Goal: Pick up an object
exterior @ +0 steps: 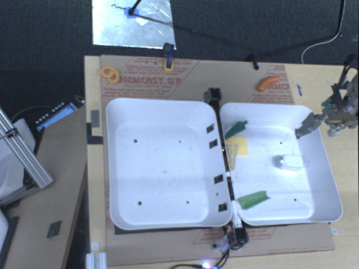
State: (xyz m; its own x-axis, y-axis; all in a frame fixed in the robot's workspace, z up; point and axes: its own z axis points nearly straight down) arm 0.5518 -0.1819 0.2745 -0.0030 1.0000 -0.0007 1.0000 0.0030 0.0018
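From the overhead camera, the right bin holds four things: a green pepper-like piece at its far left, a yellow square just nearer, a green pod near the front left, and a small white object toward the middle right. The left bin sits beside it. The gripper hangs over the right bin's far right rim; whether it is open cannot be told, and nothing is visibly in it. Judging by this, picking has not yet begun; choosing, descending and grasping remain.
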